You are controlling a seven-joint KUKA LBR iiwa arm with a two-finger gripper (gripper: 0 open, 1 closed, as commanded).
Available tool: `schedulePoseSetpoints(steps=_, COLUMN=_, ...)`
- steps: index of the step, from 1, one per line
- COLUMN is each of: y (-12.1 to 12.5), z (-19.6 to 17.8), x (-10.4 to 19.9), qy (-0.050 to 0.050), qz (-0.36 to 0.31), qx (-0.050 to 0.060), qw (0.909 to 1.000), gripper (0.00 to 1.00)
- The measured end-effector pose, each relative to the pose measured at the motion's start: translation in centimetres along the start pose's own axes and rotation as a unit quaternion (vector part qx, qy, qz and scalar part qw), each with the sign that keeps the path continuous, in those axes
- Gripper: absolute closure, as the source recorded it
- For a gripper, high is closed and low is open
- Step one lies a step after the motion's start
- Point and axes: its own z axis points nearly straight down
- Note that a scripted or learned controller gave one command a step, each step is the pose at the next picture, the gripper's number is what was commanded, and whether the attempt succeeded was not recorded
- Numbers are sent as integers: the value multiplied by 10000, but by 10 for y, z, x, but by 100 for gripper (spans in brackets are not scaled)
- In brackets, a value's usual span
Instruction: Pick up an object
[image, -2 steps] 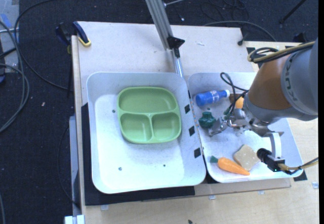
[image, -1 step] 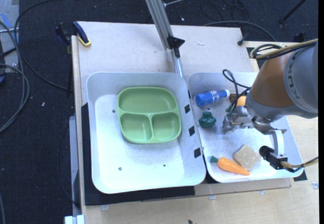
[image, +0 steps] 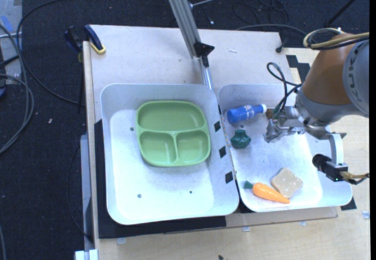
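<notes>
My grey arm with its orange band [image: 329, 77] reaches in from the right edge and bends down over the right-hand shallow white bin [image: 305, 185], the wrist turned so that my two-finger gripper [image: 274, 133] hangs above the bin's upper middle. From this slanted overhead angle I cannot tell whether my jaws stand open or closed; the metal tips blur together against the white floor, and nothing shows between them. A black cable [image: 281, 80] loops from the wrist back toward the bench.

Four objects lie in the bin below me. The blue plastic bottle with a white cap [image: 245, 112] rests on its side near the bin's upper left, just beside my gripper on its left. The small dark green rounded toy [image: 239, 139] sits below the bottle, close to the divide between the bins. Near the front wall lie the beige sponge-like block [image: 286, 182] and the orange plastic carrot with a green tip [image: 269, 192], the carrot touching or nearly touching the block's lower left corner, both well apart from my gripper.

The left-hand shallow white bin [image: 117, 194] holds a pale green three-compartment plastic plate [image: 174, 132], lying flat in its upper half.
</notes>
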Motion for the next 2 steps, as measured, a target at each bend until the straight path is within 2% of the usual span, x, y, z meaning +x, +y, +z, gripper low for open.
schedulePoseSetpoints(steps=1, y=4, z=-63, x=3, qy=-1, qz=-6, qx=-6, qw=10000, gripper=100)
schedulePoseSetpoints(steps=2, y=2, z=-79, x=3, qy=14, qz=-5, qx=70, qw=10000, gripper=100)
